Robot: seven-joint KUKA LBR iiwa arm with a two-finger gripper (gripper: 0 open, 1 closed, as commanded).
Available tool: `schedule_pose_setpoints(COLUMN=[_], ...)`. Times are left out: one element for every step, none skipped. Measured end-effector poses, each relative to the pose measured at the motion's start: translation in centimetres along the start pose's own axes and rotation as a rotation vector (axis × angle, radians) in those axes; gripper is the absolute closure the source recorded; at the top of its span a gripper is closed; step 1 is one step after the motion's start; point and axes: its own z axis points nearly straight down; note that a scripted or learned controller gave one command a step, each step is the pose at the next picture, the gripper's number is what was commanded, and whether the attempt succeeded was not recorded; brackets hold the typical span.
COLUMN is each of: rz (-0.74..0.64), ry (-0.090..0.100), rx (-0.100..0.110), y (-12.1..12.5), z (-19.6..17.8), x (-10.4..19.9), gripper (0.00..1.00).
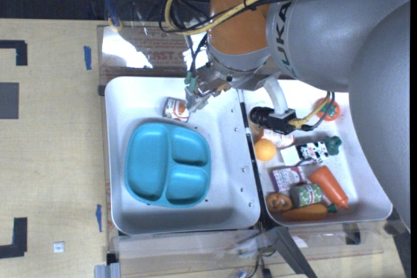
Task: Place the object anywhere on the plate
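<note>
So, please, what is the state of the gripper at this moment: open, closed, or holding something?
Gripper: open or closed cannot be told; it sits just above a small can, next to the blue plate.

The arm (339, 29) bears dark letters, "UK" readable, on its grey housing beside the orange band. Print on the small packages is too small to read.

I see bright, even light from overhead. Hard glare burns out the clear plastic sheet (133, 49) past the far edge of the left bin (225, 140). The 2 bins show soft, faint shadows. The arm (339, 16) looms large and slightly soft; small items look grainy.
</note>
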Motion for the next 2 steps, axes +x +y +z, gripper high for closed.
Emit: schedule_pose_setpoints(rz=[-0.09,0.163], ry=[0.0,0.0], rx=[-0.004,0.002], y=[-6.2,-4.5], z=[-0.4,6.4], x=[8.1,7.1], gripper=[1.0,1.0])
